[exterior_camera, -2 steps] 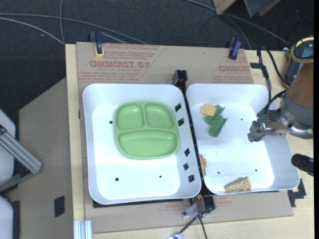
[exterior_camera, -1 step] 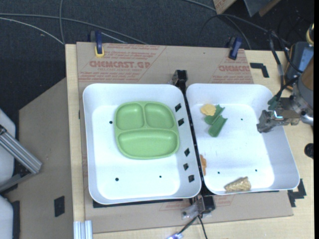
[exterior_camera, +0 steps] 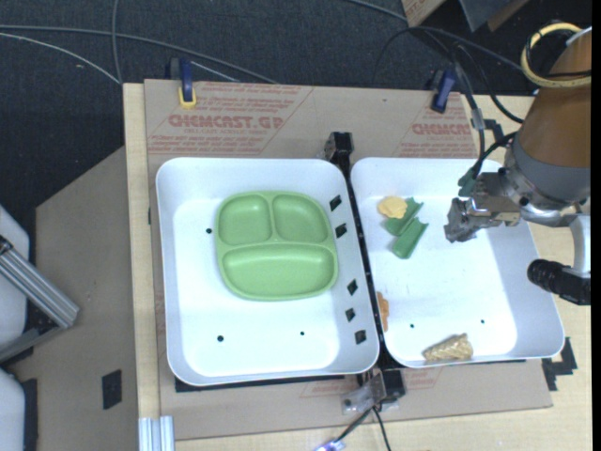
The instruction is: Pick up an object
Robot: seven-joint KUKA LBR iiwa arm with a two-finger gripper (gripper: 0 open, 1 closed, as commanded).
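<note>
In the right bin (exterior_camera: 488, 280) lie a green piece (exterior_camera: 408, 233) and a yellow piece (exterior_camera: 392, 207) at the upper left, touching each other. A tan crumbly piece (exterior_camera: 447, 349) rests near the bin's front edge. A small orange bit (exterior_camera: 382, 306) sits against the bin's left wall. My gripper (exterior_camera: 462, 225) hangs over the upper right part of this bin, a short way right of the green piece, with nothing seen between its fingers.
The left bin (exterior_camera: 188, 327) holds a green divided plate (exterior_camera: 276, 244). A row of black clips (exterior_camera: 349, 289) runs along the seam between the bins. Blue clamps (exterior_camera: 187, 81) hold the board at the back. Cables trail past the bench's far edge.
</note>
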